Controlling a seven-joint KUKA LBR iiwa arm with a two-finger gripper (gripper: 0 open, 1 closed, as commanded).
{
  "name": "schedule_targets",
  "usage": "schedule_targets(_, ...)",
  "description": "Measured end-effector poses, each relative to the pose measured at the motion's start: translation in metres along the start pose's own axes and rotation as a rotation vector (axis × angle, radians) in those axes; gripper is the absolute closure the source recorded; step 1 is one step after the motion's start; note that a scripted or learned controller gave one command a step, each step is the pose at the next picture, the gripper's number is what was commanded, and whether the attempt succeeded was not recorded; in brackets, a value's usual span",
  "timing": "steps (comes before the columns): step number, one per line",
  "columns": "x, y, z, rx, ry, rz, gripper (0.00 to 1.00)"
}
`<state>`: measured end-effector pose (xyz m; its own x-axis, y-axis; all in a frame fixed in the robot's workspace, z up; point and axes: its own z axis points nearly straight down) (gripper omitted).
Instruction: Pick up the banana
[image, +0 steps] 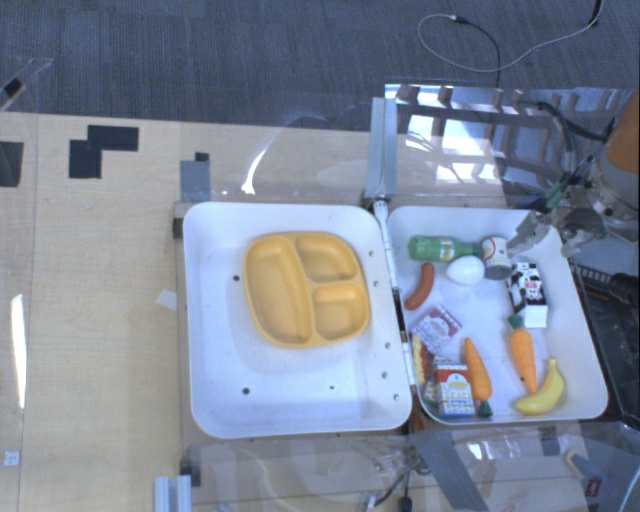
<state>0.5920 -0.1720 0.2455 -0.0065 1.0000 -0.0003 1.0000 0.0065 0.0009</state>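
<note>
The yellow banana (541, 392) lies in the near right corner of the right bin (590, 345), its curve just right of an orange carrot (522, 357). My gripper (550, 237) hovers over the far right edge of that bin, well beyond the banana. Its two grey fingers (523, 235) are spread apart with nothing between them. The black-and-white carton (526, 287) lies between the gripper and the banana.
The right bin also holds a green bottle (440, 247), a white egg (465, 270), a small can (494, 250), a red sausage (420, 286), a snack packet (436, 328), a second carrot (477, 370) and a juice box (455, 390). A yellow divided plate (305, 287) sits in the left bin (215, 390).
</note>
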Motion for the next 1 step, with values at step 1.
schedule_targets(1, -0.0329, -0.0477, 0.0961, 0.002, 0.000, 0.199, 0.00)
